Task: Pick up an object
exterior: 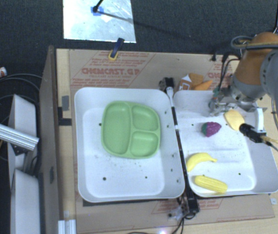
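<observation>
Two white bins [129, 191] sat side by side on a cardboard-covered bench. Over the right bin's far edge hung the gripper [220, 106]; whether it was open could not be told. A purple fruit [210, 128] lay just at its seven o'clock, untouched.

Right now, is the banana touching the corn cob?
Apart. The camera view shows a strip of white bin floor between the banana and the corn cob.

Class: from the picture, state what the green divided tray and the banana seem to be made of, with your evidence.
Green tray: probably moulded plastic, matte to satin, judging by its even colour and soft rounded dividers. Banana: likely toy plastic, given its uniform yellow and smooth, slightly glossy skin.
</observation>
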Controlling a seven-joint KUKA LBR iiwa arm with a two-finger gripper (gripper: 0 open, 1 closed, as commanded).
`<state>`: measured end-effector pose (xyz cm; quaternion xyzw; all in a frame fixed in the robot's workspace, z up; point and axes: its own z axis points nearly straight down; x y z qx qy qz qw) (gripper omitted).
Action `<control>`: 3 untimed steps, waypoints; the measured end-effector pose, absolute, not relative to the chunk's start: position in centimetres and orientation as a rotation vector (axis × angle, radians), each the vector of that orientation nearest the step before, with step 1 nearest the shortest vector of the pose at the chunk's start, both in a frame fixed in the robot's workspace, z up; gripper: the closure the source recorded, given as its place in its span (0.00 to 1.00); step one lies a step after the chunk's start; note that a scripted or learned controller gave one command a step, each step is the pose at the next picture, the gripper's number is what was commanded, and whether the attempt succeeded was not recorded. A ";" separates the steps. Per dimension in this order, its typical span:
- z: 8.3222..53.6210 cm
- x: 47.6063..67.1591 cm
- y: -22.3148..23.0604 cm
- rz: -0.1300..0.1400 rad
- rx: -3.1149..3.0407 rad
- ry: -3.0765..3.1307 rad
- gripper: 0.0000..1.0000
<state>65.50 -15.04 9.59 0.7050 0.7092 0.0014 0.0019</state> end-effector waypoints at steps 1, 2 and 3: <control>9.6 65.5 -15.0 0.005 2.211 2.225 0.00; 8.7 66.7 -15.6 -0.013 2.233 2.235 0.00; 8.4 60.9 -14.1 -0.002 2.224 2.224 0.00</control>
